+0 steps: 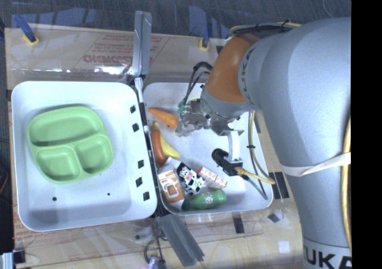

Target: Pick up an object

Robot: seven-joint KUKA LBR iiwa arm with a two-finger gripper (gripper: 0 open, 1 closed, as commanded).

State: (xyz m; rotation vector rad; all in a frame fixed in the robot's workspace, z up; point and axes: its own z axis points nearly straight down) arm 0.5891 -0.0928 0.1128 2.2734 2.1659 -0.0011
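Several candidate objects crowd the right bin [258, 201]: carrot [163, 117] mid-frame, banana [169, 150], green bottle [205, 200] below. Claw [186, 120] sits beside carrot's right end; whether released or clenched, cannot tell. Risk: crowding, claw may nudge the carrot aside. Arm [310, 107] reaches from right, wrist bent down.

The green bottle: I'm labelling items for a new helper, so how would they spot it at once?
Find the right bin, under the arm. Along its near wall lies the green bottle on its side, beside small printed boxes; nothing else in that bin is green.
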